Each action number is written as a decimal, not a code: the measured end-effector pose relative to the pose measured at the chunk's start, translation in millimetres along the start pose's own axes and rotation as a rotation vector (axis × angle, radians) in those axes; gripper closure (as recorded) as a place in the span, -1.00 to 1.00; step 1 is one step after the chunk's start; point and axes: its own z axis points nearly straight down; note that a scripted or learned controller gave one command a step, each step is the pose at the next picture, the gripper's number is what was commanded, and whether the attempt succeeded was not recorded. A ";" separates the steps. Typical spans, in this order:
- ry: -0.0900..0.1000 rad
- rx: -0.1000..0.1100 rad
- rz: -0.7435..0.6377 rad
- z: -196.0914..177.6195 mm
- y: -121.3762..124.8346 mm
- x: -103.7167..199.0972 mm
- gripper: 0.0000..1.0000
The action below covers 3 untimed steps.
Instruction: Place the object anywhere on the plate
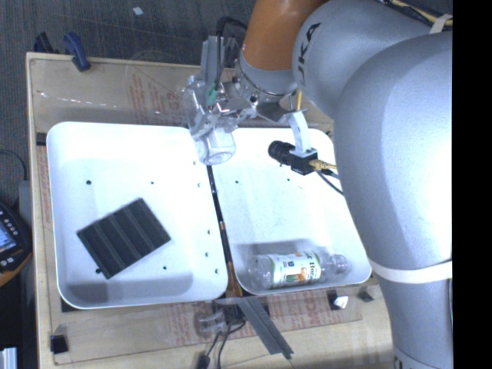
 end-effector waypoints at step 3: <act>0.002 0.009 0.130 -19.7 -64.2 30.1 1.00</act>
